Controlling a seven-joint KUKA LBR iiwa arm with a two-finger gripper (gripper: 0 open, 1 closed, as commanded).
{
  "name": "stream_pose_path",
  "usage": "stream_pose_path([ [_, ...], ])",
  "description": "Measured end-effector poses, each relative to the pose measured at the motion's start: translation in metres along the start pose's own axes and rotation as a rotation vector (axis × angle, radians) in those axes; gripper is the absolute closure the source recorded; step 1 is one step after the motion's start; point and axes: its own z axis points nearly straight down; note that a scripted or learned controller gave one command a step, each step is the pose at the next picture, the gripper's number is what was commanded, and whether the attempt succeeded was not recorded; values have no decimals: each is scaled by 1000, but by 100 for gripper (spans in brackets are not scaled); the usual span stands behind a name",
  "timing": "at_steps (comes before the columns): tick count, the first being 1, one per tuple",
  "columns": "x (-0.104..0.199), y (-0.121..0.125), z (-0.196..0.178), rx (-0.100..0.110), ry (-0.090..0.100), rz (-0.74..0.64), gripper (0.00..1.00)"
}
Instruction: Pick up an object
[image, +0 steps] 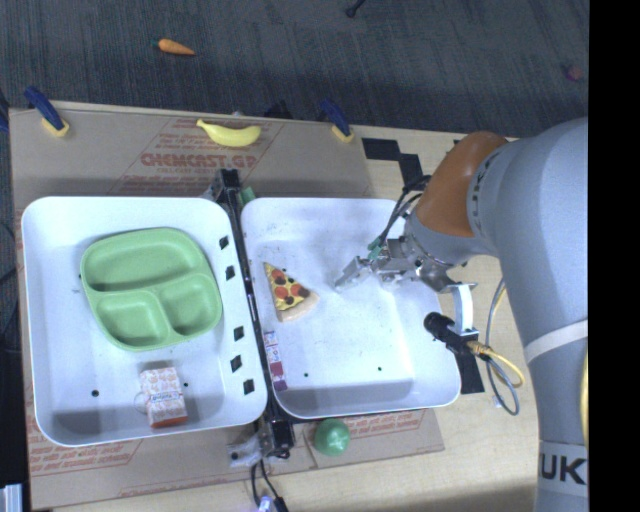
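down at the near edge, a green ball (331, 436) is sitting on the cardboard just outside the right bin (345, 392), doing nothing for anyone. moving up into the left bin (50, 300), a small wrapped snack packet (161, 393) is lying near the front, and behind it the green divided plate (150, 285) is taking up the middle.

over in the right bin, the toy pizza slice (288, 291) is lying flat near the left wall — the one thing in that bin, and my pick for the target. the gripper (350, 275) is hanging over the bin floor to the slice's right, close but apart from it, nothing between its fingers; they are looking slightly parted, pointing toward the slice. the grey arm (530, 220) with its orange band (455, 195) is reaching in from the right.

what could go wrong? the slice is thin and flat, so the fingers could be closing above it or skidding it against the divider instead of catching it — and a descent where the gripper hangs now would be landing on bare plastic.

farther back, a yellow banana (230, 132) is resting on the cardboard behind the bins, with an orange carrot (176, 46) out on the carpet beyond.
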Motion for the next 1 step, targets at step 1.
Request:
stream_pose_path([
  [1,0,-72,-13,3,-1,-1,0],
])
